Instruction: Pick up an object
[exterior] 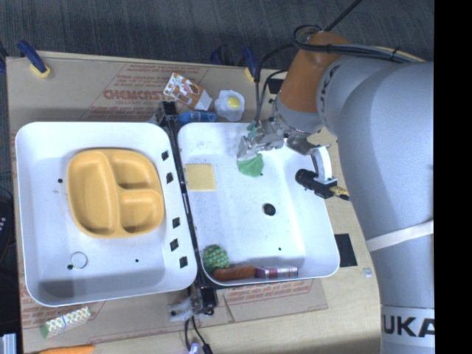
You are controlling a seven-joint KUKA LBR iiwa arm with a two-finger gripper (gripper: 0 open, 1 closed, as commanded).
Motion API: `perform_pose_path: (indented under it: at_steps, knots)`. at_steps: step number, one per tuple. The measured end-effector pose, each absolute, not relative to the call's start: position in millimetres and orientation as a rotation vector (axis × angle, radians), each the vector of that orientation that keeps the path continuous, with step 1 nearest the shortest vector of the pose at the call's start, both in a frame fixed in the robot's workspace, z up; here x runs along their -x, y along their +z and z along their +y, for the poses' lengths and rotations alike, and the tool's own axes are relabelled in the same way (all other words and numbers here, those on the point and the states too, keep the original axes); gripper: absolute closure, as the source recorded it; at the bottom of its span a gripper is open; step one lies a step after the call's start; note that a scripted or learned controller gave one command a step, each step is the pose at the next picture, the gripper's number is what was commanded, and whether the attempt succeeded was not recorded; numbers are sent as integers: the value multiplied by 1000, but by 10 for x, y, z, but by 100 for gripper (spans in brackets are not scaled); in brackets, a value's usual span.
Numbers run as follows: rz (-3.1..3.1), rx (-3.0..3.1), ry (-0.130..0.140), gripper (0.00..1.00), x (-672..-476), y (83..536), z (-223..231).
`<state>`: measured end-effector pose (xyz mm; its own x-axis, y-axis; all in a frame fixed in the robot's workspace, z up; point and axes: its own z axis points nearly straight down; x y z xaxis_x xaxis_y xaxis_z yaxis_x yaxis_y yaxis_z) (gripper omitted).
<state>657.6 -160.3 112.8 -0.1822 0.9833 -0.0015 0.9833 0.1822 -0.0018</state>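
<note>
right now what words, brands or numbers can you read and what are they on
"KUKA": on the arm's grey base, cut off at the frame edge.
"CHEMCAS...": red print on the cardboard sheet under the bins; the remainder is blurred.
Snack packet: print too small to read.

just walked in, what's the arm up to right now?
The KUKA arm reaches in from the right, with its tool over the back of the right bin, right at a green object. Whether it has that object gripped can't be told from here. Also in that bin: a yellow square, a green ball and a red marker. The left bin holds a yellow divided tray.
</note>
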Motion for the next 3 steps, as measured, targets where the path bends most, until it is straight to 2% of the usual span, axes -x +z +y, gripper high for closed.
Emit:
perform_pose_path:
  at_steps: [1,2,3]
  knots:
    - [2416,-2009,-4,0,-6576,1126,-1603]
    - [2808,-1414,-2,0,-6568,922,-1605]
    - [2810,-1408,-4,100,-6575,1031,-1604]
